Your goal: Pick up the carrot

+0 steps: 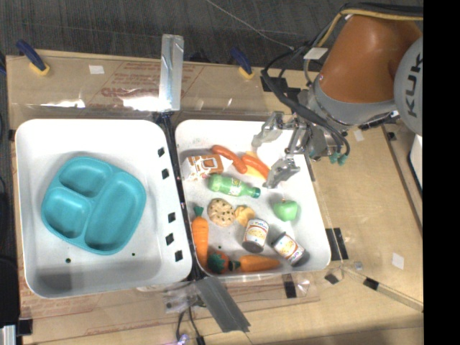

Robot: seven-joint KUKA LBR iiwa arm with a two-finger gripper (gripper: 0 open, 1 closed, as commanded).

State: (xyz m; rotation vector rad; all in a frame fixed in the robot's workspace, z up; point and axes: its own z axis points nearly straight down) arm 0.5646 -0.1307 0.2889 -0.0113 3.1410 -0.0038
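Note:
Two orange carrots lie in the front left corner of the right bin [316, 192]. One carrot [200, 239] runs along the left wall, the other carrot [259, 263] along the front wall. Their green tops [223, 262] meet in the corner. My gripper [277, 152] hangs over the back right part of the same bin, well away from both carrots. Its fingers [283, 171] stand open with nothing held between them. The grey arm with its orange band [359, 45] reaches in from the upper right.
The right bin also holds a red sausage [228, 155], an orange piece [255, 165], a small carton [203, 165], a green bottle [233, 186], a cookie [221, 211], a green apple [287, 209] and two cans [255, 234]. A teal divided plate [93, 203] lies in the left bin.

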